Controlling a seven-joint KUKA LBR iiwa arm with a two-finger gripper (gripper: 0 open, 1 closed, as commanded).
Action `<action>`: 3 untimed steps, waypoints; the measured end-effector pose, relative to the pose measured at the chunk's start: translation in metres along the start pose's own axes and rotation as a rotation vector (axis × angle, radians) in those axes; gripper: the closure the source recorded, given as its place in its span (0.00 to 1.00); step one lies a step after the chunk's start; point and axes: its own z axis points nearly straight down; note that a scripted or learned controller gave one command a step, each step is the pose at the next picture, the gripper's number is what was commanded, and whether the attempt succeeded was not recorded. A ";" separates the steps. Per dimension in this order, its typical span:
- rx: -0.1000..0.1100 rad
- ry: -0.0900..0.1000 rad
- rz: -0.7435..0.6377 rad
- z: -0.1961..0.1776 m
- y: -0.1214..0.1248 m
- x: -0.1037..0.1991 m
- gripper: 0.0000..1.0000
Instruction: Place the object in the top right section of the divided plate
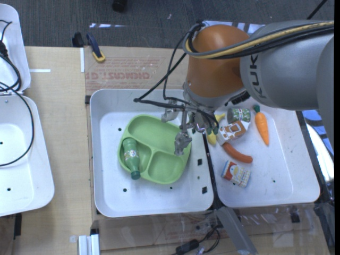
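Observation:
The green divided plate [160, 167] lies in the left bin [106, 190], tilted in the view. A small green bottle [130, 156] lies in the plate's left section. My gripper [183, 141] hangs over the plate's right rim, just above the upper right section, with the arm's orange band [215, 62] behind it. I see no object between its tips. In the right bin [281, 187] lie an orange carrot [261, 128], a red sausage [238, 153], a small juice carton [235, 173], a printed pouch [234, 131], a yellow piece [212, 137] and a green-topped can [240, 114].
Black cables [159, 101] run from the wrist across the left bin's back edge. A white sink-like tray [21, 158] with a black cord stands at far left. Brown cardboard [125, 70] lies behind the bins. The divider between the bins [208, 169] is just right of the plate.

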 end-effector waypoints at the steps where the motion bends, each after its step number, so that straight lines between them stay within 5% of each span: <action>1: 0.000 0.000 -0.098 -0.020 -0.033 0.037 0.00; 2: 0.000 -0.002 -0.148 -0.066 -0.035 0.067 0.00; 3: 0.000 0.001 -0.099 -0.019 -0.077 0.121 0.00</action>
